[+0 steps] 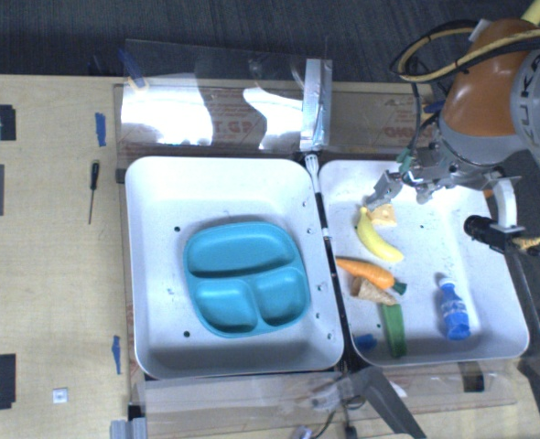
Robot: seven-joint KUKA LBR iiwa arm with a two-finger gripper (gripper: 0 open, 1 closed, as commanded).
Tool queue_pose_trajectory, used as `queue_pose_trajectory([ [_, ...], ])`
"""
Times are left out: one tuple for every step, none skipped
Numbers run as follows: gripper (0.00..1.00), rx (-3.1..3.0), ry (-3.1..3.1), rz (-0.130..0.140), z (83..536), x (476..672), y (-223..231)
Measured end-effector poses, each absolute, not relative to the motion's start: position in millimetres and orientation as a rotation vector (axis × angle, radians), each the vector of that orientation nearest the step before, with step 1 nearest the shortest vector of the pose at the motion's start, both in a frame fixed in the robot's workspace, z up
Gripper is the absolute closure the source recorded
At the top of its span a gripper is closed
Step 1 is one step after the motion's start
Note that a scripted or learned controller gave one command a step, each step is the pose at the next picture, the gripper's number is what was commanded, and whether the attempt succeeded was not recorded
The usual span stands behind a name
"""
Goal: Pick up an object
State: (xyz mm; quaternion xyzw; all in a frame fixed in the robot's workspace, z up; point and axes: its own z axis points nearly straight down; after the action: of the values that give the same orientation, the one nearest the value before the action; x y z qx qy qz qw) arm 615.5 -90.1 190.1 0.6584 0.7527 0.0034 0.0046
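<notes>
On your left, the left bin (151, 245) holds a blue divided tray (245, 277), broad and flat, with no edge a two-finger pincer could easily close over, so I would leave it alone.

Move across the divider and the right bin (503, 327) gives you the real candidates, clustered along its left side. The banana (377, 239) lies nearest the top; it looks light and probably toy plastic (smooth, so likely to slip), and its curve means you should close across the thick middle, not the tapering ends. Just below it, the carrot (368, 273) lies crosswise over a small tan piece (372, 290), so it may rock when touched. Below that, the green cucumber-like stick (394, 328) is straight and narrow, likely the easiest grasp, taken across its width at mid-length. Further right, apart from the rest, the small blue bottle (452, 309) lies on its side; being round, it may roll.

The gripper (407, 179) hangs over the bin's upper part, just above and right of the banana. I cannot tell how far apart it stands, and nothing is visibly held in it.
</notes>
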Motion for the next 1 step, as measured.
queue_pose_trajectory([
  [0.00,2.072,2.354,0.006,88.6,610.6,-100.3],
])
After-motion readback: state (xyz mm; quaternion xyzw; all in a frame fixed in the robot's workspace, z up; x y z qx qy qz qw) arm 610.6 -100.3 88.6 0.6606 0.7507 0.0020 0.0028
